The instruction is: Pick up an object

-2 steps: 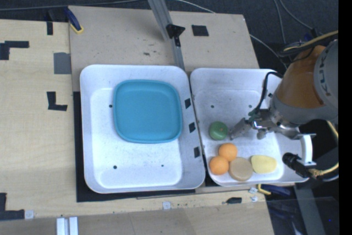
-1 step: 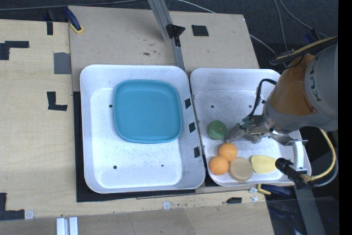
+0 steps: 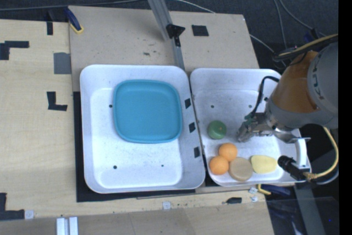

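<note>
In the right bin (image 3: 231, 82) lie a green round object (image 3: 216, 129), two orange balls (image 3: 227, 151) (image 3: 219, 165), a tan disc (image 3: 240, 169) and a yellow piece (image 3: 264, 163). My gripper (image 3: 247, 130) hangs low over the bin's right half, just right of the green object and above the upper orange ball. Nothing shows between it and the bin floor. The grey arm with its orange band (image 3: 291, 85) comes in from the right.
The left bin (image 3: 99, 173) holds a blue square plate (image 3: 147, 110). A grey metal pole (image 3: 159, 3) slants from the top down to the gap between the bins. Cables lie on the dark floor at the upper right.
</note>
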Controlling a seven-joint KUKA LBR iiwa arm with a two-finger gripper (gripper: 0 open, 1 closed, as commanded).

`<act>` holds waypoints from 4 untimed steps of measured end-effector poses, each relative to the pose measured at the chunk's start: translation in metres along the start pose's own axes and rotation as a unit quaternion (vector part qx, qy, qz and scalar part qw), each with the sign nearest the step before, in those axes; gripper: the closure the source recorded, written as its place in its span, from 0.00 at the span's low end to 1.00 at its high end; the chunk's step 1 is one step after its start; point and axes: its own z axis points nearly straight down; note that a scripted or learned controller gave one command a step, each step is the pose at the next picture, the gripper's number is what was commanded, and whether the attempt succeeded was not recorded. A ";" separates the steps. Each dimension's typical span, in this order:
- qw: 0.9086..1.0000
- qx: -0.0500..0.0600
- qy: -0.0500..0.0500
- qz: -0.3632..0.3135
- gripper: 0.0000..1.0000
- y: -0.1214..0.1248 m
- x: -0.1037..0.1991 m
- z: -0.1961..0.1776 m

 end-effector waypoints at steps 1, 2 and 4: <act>1.000 0.000 0.001 -0.001 1.00 0.009 0.006 -0.056; 1.000 -0.001 0.001 0.000 1.00 0.009 0.010 -0.117; 1.000 0.003 0.001 -0.002 1.00 0.015 0.057 -0.134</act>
